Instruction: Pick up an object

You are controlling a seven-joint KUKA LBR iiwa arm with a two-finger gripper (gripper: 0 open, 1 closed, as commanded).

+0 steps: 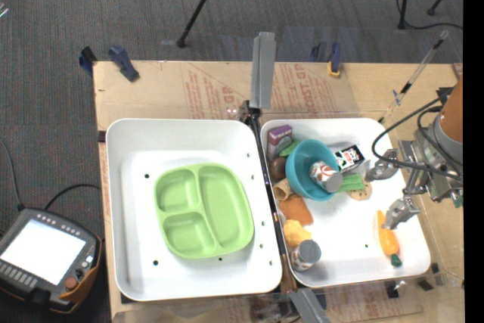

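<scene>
My gripper [390, 191] hangs over the right side of the right bin [344, 268], open, with nothing between its fingers [398, 213]. Just below it lies an orange carrot [388, 241] with a green tip. To its left are a cookie [361, 191], a green piece [352, 181] and a black-and-white carton [349, 156]. A blue bowl [306, 172] tilts on its side with a small can [325, 174] in it. A purple box [279, 137] stands at the bin's back left.
The left bin [128, 155] holds a green divided plate [203, 208]. Along the right bin's left wall lie an orange piece [299, 209], a yellow piece [293, 229] and a second can [305, 255]. Cables [393, 125] run behind the gripper.
</scene>
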